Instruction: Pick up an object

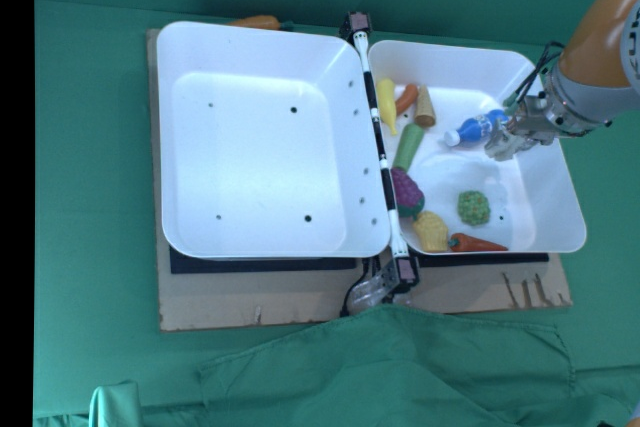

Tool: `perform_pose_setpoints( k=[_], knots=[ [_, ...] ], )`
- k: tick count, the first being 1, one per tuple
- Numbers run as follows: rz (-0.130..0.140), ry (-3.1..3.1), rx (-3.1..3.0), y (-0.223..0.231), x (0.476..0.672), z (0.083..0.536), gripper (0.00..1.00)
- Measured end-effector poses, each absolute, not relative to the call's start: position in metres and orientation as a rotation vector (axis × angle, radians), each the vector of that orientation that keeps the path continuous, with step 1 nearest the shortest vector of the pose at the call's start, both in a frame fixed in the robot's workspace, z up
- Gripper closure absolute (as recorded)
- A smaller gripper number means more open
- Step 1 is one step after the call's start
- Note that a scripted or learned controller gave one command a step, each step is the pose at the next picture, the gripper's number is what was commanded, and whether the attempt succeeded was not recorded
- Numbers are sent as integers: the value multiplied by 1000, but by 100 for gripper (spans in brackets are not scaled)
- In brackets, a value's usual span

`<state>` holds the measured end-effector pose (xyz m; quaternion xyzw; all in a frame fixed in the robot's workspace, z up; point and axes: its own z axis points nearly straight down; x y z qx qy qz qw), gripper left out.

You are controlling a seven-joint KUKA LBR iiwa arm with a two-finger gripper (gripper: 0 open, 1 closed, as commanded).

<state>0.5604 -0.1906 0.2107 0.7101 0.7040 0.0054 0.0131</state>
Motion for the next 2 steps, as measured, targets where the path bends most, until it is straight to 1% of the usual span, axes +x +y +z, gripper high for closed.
perform_pose_setpoints(
  k=[1, 2],
  knots=[
    [7, 2216, 2212, -186, 654, 189, 100],
    [3, 2206, 2217, -189, 651, 203, 100]
  ],
)
